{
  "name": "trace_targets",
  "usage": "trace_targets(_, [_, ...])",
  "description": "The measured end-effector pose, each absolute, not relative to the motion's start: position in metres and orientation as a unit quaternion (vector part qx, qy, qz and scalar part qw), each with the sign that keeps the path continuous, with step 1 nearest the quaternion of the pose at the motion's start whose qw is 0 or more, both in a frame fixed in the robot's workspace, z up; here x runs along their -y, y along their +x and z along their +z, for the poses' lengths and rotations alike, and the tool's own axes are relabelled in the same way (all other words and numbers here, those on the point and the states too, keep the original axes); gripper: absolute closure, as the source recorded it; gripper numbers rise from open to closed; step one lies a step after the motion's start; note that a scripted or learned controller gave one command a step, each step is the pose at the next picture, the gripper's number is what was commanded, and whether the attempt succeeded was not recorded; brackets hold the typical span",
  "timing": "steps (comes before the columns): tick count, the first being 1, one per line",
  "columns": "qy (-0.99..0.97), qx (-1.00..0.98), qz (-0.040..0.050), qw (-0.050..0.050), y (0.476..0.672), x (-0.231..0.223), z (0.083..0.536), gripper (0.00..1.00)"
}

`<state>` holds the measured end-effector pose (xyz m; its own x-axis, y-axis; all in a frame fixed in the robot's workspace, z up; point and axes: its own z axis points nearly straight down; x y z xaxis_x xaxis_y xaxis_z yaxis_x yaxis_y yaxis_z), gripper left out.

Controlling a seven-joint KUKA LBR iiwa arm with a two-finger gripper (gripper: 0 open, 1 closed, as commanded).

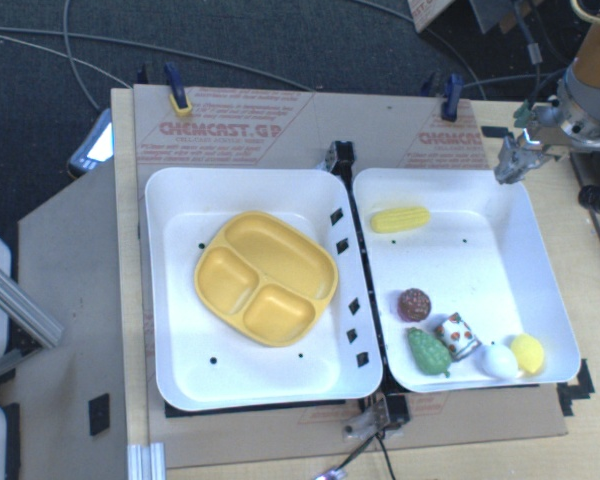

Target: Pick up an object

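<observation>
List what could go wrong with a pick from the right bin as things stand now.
1. The brown ball, green toy, small patterned item, white ball and yellow lemon-like toy crowd the near corner, so the tool may knock neighbours or close on two.
2. The white ball and lemon toy lie against the right bin wall, which may block a finger.
3. The corn cob is rounded and might roll away.

Two blue clamps (179, 92) on the backboard, black clips (340, 155) between bins, cables (100, 28) on dark floor
</observation>
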<state>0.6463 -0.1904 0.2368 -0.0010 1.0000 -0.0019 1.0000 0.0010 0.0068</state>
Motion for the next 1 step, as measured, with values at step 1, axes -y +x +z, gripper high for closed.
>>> trace_targets(1, [0.706,-0.708,-0.0004,-0.002,0.6236,0.1408,0.2257,1.00])
